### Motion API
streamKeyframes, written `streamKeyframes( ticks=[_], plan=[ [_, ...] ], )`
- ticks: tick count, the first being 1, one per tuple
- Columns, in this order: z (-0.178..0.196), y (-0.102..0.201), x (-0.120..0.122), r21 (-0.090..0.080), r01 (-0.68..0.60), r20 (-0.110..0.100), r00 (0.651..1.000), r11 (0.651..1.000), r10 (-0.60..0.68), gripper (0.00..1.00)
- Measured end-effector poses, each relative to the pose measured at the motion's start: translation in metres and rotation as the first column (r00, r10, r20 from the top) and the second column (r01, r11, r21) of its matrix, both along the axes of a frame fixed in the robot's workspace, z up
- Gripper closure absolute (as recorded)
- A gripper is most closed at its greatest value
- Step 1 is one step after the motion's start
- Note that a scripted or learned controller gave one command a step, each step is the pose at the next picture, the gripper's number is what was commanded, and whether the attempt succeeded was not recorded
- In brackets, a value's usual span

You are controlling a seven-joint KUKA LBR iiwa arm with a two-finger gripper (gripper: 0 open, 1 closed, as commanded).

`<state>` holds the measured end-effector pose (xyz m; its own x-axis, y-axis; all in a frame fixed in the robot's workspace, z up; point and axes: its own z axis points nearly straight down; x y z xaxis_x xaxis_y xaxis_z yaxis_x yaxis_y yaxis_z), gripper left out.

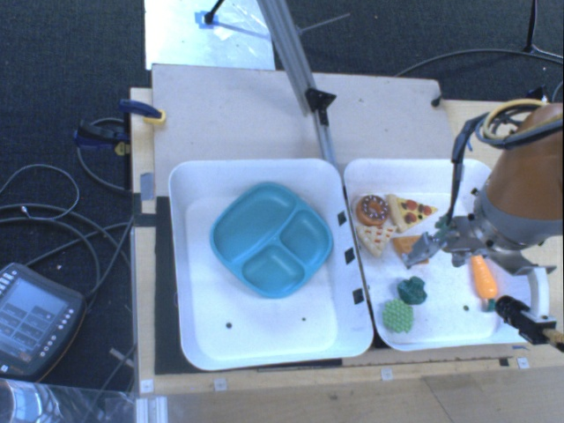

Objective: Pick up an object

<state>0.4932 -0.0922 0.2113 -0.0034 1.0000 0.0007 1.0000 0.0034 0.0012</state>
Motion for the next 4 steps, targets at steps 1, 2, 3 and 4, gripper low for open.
streamKeyframes(
  ticks=[1,2,3,4],
  plan=[
    [0.000,0.000,0.000,0.000,0.003,0.001,1.000,1.000,-0.003,0.00],
    [-0.056,-0.010,0.001,0.000,0.004,-0.006,1.000,1.000,-0.004,0.00],
    [-0.108,-0.015,-0.009,0.001,0.004,-0.006,1.000,1.000,-0.004,0.00],
    [-0.122,-0.015,-0.009,0.000,0.004,-0.002,1.000,1.000,-0.004,0.00]
  ],
)
